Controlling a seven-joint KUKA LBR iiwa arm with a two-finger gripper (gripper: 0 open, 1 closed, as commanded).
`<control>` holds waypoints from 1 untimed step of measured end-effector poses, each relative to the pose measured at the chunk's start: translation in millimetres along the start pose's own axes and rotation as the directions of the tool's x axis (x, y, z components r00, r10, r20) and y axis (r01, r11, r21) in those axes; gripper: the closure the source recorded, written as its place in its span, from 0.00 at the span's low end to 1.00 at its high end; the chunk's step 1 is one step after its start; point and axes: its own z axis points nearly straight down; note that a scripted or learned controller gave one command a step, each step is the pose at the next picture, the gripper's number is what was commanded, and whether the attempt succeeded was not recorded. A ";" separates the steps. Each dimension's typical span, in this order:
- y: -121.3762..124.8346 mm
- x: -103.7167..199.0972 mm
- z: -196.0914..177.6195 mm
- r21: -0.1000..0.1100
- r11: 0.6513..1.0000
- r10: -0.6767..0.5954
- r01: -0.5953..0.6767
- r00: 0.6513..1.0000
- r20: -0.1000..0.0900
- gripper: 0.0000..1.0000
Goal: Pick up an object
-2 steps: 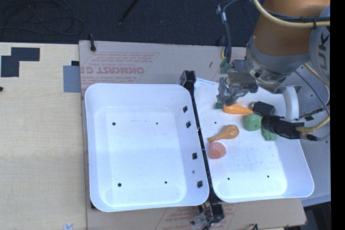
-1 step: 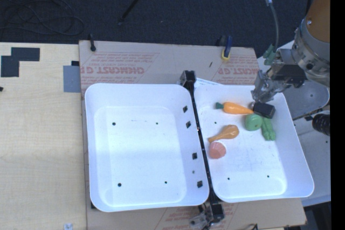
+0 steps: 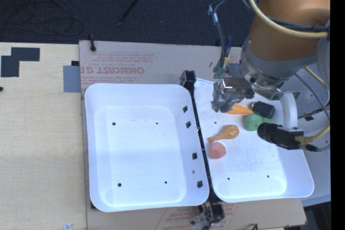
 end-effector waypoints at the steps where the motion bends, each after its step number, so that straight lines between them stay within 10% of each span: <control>1: -14.6 7.1 -158.3 -0.026 1.000 0.002 -0.002 1.000 -0.003 1.00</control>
